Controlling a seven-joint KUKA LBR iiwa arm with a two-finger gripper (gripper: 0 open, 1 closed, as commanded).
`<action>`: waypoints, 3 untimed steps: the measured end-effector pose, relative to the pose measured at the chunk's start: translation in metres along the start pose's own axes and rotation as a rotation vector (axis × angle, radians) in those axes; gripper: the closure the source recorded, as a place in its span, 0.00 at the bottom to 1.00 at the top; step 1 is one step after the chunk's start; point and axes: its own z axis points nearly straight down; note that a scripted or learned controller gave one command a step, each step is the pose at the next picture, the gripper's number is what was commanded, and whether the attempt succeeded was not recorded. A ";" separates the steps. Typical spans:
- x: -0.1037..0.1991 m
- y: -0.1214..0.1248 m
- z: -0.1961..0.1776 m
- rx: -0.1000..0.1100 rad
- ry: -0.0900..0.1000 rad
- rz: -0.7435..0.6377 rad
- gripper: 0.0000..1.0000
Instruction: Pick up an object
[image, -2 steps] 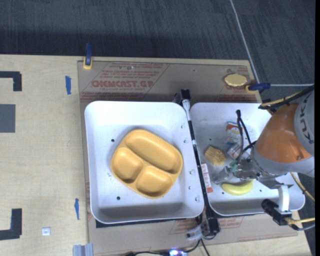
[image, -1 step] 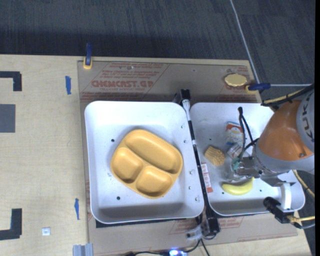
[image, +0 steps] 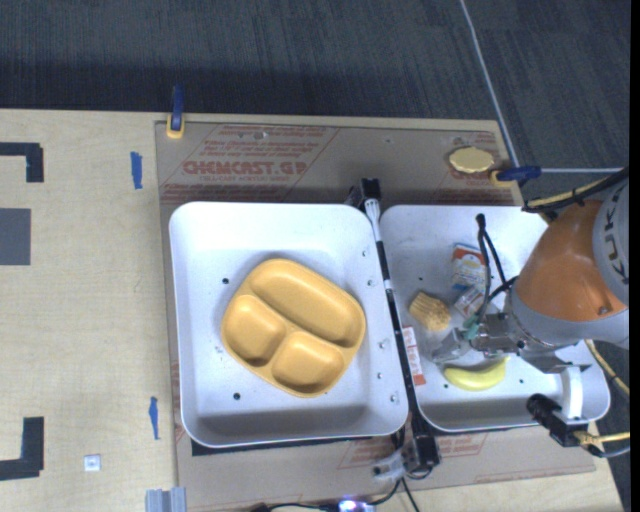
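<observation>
Objects for picking, right bin: a yellow plastic banana (image: 476, 375) lies flat on the floor of the right shallow white bin (image: 432, 232), just below my gripper (image: 484, 335) and close to touching it — whether it does, I cannot tell. A yellow corn-cob toy (image: 430, 311) sits to my gripper's left, near it, apart from the banana. A small red-and-white carton (image: 467, 263) lies above my gripper, toward the bin's far side. Between carton and gripper is a small cluster of clear and bluish pieces (image: 466, 299), too jumbled to sort out.

Gripper: low in the right bin, among these things. Open or closed — I cannot tell, as my grey wrist and orange band (image: 565, 272) hide the tip. Nothing is visibly held. A black cable (image: 486, 255) runs up from the wrist across the bin.

Left bin: the left shallow white bin (image: 190, 300) stands well to my gripper's left, edge to edge with the right one. It holds a yellow moulded plastic tray with three rounded compartments (image: 292, 325), lying across the bin floor at a tilt.

Surround: both bins rest on a brown cardboard sheet with red printing (image: 250, 160). A round tan disc (image: 471, 160) lies on that sheet beyond the right bin, well above my gripper. A light wooden bench top (image: 80, 300) spreads far to the left, marked with black corner pieces and blue tape.
</observation>
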 end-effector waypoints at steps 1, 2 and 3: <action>0.000 0.002 -0.010 -0.005 -0.001 0.000 1.00; 0.000 0.001 -0.010 -0.004 -0.001 0.000 0.00; 0.010 -0.005 0.011 0.008 0.002 0.001 0.00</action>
